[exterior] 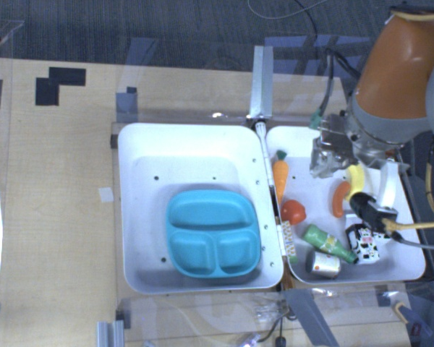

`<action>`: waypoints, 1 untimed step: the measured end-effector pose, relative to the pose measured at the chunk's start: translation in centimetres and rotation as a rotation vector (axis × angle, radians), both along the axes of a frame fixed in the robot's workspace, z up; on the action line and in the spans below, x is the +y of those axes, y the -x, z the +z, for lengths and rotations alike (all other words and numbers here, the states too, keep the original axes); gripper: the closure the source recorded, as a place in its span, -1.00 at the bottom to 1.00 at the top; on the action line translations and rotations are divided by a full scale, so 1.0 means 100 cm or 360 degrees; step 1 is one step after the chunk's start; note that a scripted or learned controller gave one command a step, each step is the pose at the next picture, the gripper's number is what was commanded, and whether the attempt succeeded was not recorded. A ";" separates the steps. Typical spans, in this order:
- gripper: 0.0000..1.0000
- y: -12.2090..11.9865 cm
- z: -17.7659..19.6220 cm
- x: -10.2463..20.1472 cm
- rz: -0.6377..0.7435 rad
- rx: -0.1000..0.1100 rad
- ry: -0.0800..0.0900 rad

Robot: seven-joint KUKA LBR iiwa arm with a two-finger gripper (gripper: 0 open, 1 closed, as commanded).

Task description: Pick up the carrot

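The carrot [281,173] is small and orange with a green top. It lies in the right bin [405,266], close to that bin's left wall and pointing toward the front. My gripper [324,162] hangs over the back of the same bin, to the right of the carrot and apart from it. Nothing shows in the gripper. The arm's orange band and grey wrist fill the upper right above it.
A red tomato [293,211], an orange piece [340,198], a yellow banana [356,177], a green bottle [328,241], a silver can [324,264] and a black-and-white item [364,242] share the right bin. The left bin [141,194] holds a blue divided plate [213,231].
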State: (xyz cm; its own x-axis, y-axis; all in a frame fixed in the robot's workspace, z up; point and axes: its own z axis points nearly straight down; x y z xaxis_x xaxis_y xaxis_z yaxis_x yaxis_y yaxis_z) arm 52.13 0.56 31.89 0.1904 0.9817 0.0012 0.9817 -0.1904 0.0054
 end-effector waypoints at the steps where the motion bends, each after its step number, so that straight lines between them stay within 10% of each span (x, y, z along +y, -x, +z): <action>1: 1.00 0.031 -0.092 -0.011 0.0112 0.0006 0.0000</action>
State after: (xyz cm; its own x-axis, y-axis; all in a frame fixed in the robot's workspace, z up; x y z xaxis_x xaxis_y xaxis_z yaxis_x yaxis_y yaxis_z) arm 49.03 -0.57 22.74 0.1208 0.9927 0.0004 0.9927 -0.1208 0.0018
